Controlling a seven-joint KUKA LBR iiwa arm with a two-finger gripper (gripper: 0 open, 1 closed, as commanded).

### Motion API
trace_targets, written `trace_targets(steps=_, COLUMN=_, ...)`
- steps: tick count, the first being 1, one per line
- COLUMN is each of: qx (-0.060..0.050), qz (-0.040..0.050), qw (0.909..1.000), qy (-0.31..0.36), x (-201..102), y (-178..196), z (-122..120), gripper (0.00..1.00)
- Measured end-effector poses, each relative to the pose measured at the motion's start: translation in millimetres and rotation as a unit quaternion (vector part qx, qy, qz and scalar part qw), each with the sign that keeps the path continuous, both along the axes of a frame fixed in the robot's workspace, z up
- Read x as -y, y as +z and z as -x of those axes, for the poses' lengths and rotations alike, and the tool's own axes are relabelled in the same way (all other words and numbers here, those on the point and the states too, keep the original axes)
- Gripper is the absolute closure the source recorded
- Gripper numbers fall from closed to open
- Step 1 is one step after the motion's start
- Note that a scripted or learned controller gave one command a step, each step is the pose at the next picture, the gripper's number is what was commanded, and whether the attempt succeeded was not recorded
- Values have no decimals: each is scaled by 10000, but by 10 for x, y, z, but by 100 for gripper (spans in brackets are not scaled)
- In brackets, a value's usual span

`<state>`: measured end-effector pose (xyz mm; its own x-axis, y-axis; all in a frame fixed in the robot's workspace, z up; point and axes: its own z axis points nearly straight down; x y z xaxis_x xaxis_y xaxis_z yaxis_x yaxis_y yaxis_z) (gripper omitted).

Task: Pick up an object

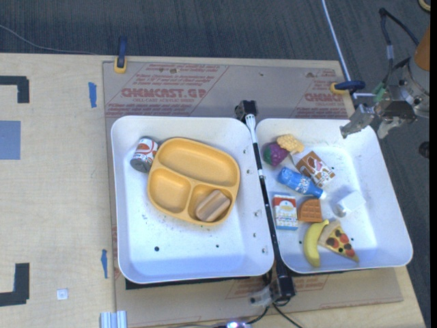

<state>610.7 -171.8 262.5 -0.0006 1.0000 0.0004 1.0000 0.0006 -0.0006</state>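
The grey two-finger gripper hangs over the far right corner of the right shallow white bin, reaching in from the right side. Its two dark fingers stand spread apart, with only the bin's white rim showing between them, so it grips nothing.

The things to pick lie below and to the left of it, along the left half of the right bin. Nearest the far edge sit a small yellow waffle-textured piece and, touching it, a purple round toy fruit. Just beside them lies a brown and white snack packet, tilted, and against its near side a blue wrapped bottle-shaped item. A clear, faint plastic piece rests toward the middle of the bin. Nearer the front edge stand a small white and red carton and an orange-brown toy slice, side by side. At the front, a yellow toy banana touches a toy pizza slice.

Across a black hinge strip, the left white bin holds a yellow three-compartment plastic tray with a tan toy bread roll in its near right compartment. A crushed red and silver can lies against the tray's far left edge.
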Motion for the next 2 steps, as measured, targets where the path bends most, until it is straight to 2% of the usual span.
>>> trace_targets(steps=1, qx=11, qz=3, qw=10000, qy=3, x=-524, y=-1656, z=-57, gripper=0)
trace_targets(steps=2, qx=22, qz=9, qw=10000, qy=-2, x=-517, y=-1548, z=-63, gripper=100)
